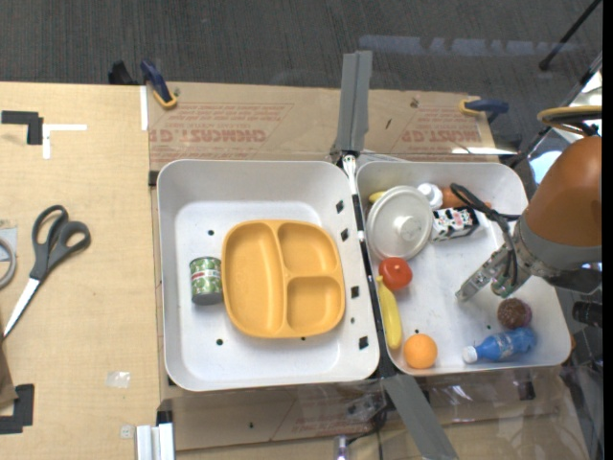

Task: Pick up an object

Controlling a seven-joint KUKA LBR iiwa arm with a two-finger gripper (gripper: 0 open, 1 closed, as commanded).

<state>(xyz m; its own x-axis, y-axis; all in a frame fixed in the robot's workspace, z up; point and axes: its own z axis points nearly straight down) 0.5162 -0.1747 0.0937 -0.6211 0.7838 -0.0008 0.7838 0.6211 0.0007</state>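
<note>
- The thing nearest my reach is the dark brown ball, lying on the right bin floor near its right wall, just above the blue bottle
- My gripper hangs low over bare white floor to the left of that ball, and nothing sits between my fingers
- Whether my jaws stand apart or closed I cannot tell from this slant, as the fingers blur together
- To do this step well, I judge I should shift toward the ball, centre over it, and come straight down so it does not roll off toward the bottle or the wall
- The bottle lies on its side close by, so a skewed descent risks nudging both things
- Count in the right bin: one brown ball, one blue bottle, one orange, one banana, one red tomato, one white bowl upside down, one black-and-white toy, and a few small pieces behind the bowl too hidden to name
- Count in the left bin: one yellow divided plate and one small green can just beside its left edge
- On the bench to the left lies one pair of scissors
</note>
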